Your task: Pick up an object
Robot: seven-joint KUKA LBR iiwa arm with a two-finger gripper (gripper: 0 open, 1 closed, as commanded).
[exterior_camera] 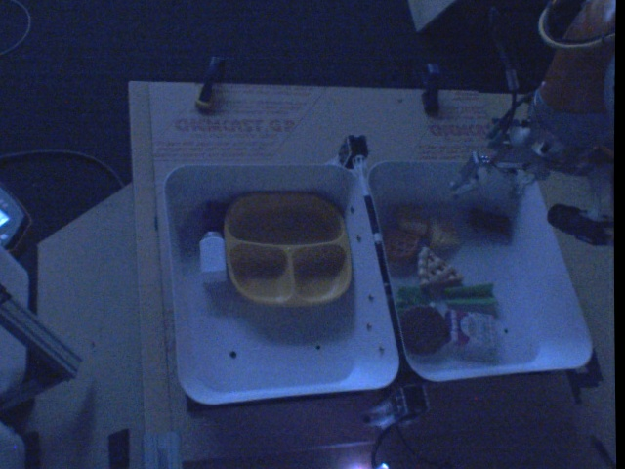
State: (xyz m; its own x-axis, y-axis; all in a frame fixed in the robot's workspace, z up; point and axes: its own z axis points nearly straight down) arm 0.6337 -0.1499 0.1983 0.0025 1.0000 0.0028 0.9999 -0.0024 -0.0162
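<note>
My gripper hangs over the back of the right bin, open, and I see nothing between its fingers. Just below it in the bin lies a dark brown block. Several toy foods lie in the bin's left half: an orange-brown waffle-like piece, a tan piece, a pizza slice, a green strip, a dark round disc and a pale pouch. The light is very dim.
The left bin holds a yellow divided plate and a small white bottle at the plate's left. A black clip sits where the bins meet at the back. The arm enters from the upper right.
</note>
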